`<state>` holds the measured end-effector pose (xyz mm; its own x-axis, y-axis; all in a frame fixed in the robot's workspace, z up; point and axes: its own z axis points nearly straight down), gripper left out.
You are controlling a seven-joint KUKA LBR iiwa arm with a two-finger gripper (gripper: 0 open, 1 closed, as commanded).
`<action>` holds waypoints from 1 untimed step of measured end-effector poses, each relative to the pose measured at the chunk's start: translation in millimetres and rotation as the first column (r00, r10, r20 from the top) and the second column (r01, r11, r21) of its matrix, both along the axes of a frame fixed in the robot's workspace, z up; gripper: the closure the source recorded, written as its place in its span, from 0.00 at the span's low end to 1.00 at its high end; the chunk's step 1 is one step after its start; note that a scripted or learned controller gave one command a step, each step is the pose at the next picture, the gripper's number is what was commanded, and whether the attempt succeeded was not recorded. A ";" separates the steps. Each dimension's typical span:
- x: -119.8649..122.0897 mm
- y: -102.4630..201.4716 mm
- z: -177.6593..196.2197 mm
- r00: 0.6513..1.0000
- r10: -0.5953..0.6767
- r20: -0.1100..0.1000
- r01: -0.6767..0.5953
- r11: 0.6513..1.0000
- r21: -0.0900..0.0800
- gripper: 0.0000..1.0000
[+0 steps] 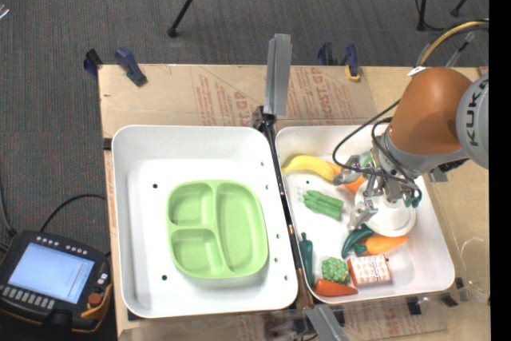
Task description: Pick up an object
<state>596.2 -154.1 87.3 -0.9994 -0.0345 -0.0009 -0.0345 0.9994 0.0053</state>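
Observation:
My gripper [382, 200] hangs low in the right bin [441, 251], at its right middle, under the orange wrist band [427, 112]. Directly beneath it lies a white round cup [393, 220], partly hidden by it. A yellow banana [308, 166] lies to its left at the bin's back, with a small orange piece [354, 186] beside the gripper. A green bean pod [322, 204] lies left of it. In front are an orange carrot [386, 244], a dark green vegetable [306, 253], a broccoli [335, 269], a red and white box [370, 270] and a red piece [335, 288].
The left bin [132, 172] holds a light green divided plate [217, 229]. A grey post [278, 80] stands behind the gap between the bins. Clamps [128, 64] sit on the cardboard bench's back edge. A teach pendant [52, 275] lies at the lower left.

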 end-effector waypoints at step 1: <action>47.4 32.4 1.1 1.000 -0.008 -0.007 0.008 1.000 -0.005 0.00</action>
<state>643.6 -121.7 88.4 -0.9996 -0.0263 0.0059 -0.0263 0.9997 0.0009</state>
